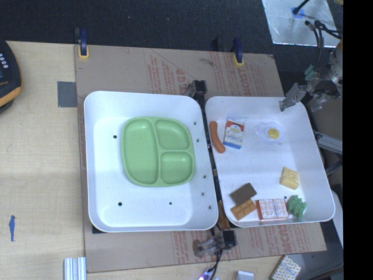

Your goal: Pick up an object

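Gripper [289,102] sits at right bin's [315,156] far rim; open/shut can't be told. Nearest pick: fried-egg toy [271,133], far part of that bin, flat, prob. light + slick, so take it across its edges.

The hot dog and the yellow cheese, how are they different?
The hot dog is orange-red, long and thin; the cheese is pale yellow and blocky. The hot dog lies against the right bin's left wall; the cheese sits near its right side. Both share that bin.
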`<state>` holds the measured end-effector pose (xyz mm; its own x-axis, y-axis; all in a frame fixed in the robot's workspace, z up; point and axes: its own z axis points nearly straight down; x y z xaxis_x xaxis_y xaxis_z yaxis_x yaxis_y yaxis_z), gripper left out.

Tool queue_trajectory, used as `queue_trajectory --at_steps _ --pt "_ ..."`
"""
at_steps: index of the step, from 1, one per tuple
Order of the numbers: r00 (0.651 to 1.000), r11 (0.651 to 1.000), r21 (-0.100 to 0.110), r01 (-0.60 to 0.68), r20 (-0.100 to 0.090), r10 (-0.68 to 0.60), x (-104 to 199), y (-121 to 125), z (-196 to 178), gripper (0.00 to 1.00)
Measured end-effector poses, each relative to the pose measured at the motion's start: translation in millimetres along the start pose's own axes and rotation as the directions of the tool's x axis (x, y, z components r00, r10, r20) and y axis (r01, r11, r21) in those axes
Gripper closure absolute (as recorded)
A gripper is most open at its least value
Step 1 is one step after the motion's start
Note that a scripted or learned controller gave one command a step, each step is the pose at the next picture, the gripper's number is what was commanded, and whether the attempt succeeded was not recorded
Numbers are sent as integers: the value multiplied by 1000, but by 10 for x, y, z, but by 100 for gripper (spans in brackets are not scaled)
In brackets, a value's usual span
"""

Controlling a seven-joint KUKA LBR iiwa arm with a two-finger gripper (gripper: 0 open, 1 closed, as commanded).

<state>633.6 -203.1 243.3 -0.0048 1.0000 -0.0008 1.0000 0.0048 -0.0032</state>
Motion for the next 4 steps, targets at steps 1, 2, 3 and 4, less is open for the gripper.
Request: queue_trajectory --at_steps 1,2,3,4 --pt "1000 1000 14 4 -6 -4 619 -577 938 0" --pt "1000 1000 -7 5 1 -5 483 277 1513 0" --pt "1000 1000 -11 5 -1 -5 483 274 1343 100" --pt "1000 1000 4 5 -2 -5 1114 -155 1177 100"
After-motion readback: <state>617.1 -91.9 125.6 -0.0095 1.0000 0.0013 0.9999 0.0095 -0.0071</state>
